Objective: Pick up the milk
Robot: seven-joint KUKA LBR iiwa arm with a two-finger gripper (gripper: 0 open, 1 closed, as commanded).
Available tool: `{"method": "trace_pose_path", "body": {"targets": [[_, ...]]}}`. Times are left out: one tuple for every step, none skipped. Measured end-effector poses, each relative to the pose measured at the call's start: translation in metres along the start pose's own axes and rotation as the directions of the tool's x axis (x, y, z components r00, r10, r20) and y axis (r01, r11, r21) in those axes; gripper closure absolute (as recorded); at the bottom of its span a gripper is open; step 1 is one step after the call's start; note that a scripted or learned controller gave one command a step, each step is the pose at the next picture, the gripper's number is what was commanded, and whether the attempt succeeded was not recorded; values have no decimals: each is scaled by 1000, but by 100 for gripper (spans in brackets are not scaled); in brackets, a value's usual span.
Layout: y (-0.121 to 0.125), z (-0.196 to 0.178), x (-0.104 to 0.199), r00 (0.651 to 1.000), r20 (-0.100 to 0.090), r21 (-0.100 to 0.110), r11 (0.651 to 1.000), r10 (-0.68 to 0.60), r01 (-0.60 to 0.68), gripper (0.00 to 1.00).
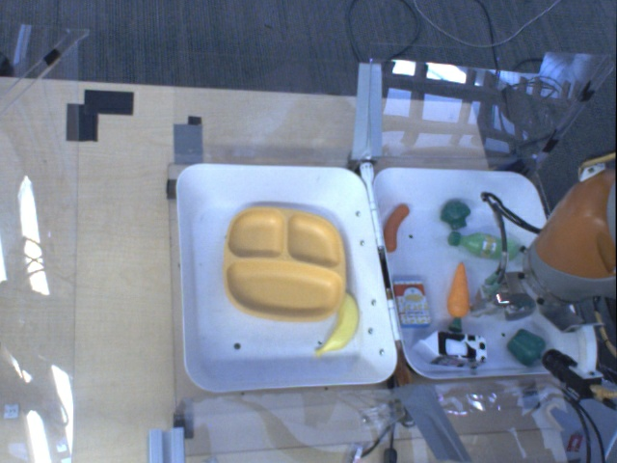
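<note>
Wooden bench carries two white bins side by side, with dark carpet and loose cables beyond. Left bin holds a yellow divided tray and a banana touching the tray's near right corner. Right bin holds a sausage, a broccoli, a green bottle lying on its side, a carrot, a teal block and a small black-and-white toy too blurred to identify. Milk, a small carton with a red top and blue label, lies near the bin's left wall, just left of the carrot. Arm enters from the right, its orange band cut off by the frame edge. Gripper hangs over the bin right of the carrot, well apart from the milk; its metal parts blur together, so I cannot tell whether it is parted or closed.
</note>
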State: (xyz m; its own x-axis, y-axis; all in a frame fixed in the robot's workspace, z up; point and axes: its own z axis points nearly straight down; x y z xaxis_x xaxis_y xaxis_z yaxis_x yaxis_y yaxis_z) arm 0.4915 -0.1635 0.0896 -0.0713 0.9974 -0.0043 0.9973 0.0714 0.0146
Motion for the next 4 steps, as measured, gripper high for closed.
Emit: {"method": "trace_pose_path", "body": {"targets": [[17, -215, 27, 996, -2, 6, 996, -87, 87, 100], [17, -215, 27, 996, -2, 7, 996, -87, 87, 0], [-1, -61, 29, 966, -7, 10, 965, -260, 260, 0], [98, -178, -38, 952, -2, 5, 952, -306, 306, 0]]}}
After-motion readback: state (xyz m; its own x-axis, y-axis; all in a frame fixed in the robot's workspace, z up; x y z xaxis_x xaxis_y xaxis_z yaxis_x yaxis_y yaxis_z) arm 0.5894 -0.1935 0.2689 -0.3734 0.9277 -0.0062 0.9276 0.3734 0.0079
